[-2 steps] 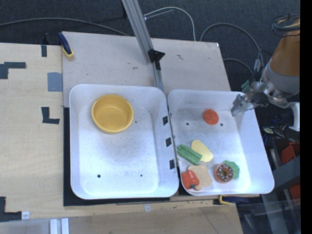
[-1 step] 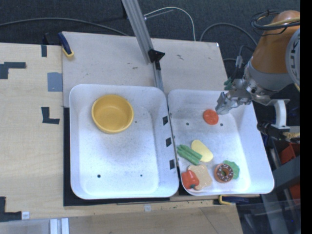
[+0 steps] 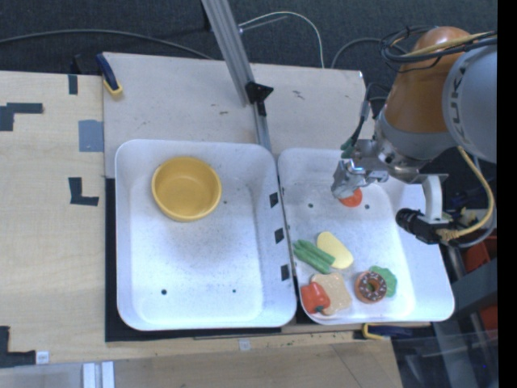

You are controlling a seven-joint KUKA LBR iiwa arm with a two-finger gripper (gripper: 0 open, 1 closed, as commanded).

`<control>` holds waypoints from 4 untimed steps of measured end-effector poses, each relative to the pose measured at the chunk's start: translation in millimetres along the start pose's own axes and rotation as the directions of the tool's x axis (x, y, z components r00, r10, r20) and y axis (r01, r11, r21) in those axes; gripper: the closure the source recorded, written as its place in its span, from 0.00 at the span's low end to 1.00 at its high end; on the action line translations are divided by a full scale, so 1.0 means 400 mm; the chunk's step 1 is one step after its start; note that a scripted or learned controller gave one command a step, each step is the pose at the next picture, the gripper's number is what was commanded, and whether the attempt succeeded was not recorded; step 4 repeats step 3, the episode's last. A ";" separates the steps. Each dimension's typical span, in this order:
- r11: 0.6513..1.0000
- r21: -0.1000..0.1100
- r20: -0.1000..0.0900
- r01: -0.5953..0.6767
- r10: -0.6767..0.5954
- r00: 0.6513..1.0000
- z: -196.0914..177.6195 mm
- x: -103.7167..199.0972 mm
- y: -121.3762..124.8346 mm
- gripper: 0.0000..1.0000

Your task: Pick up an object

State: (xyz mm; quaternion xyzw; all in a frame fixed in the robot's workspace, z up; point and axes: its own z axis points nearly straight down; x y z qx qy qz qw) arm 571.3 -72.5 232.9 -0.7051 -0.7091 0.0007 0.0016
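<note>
Camera view shows you the gripper (image 3: 349,186) in the right bin (image 3: 420,297), just over a small red toy (image 3: 351,200), probably light and stiff; grasp its sides.

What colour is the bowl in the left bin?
Yellow. The bowl sits in the left bin, clear in the overhead camera view.

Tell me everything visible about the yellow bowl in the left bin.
The yellow bowl is round and shallow, plain matte yellow, plastic by the look of it. It stands upright, mouth up, with nothing visible inside. It sits in the far left part of the left bin, on the speckled white floor. Nothing else touches it; the gripper is over the right bin.
</note>
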 end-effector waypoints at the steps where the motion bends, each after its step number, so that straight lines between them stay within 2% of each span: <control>1: 1.000 -0.001 -0.001 0.002 -0.002 1.000 -0.009 0.140 -0.031 1.00; 2: 1.000 0.001 0.000 0.001 -0.001 1.000 0.026 0.272 -0.027 1.00; 3: 1.000 -0.001 -0.001 0.003 -0.003 1.000 0.004 0.423 -0.051 1.00; 4: 1.000 -0.001 -0.001 0.003 -0.003 1.000 0.004 0.423 -0.051 1.00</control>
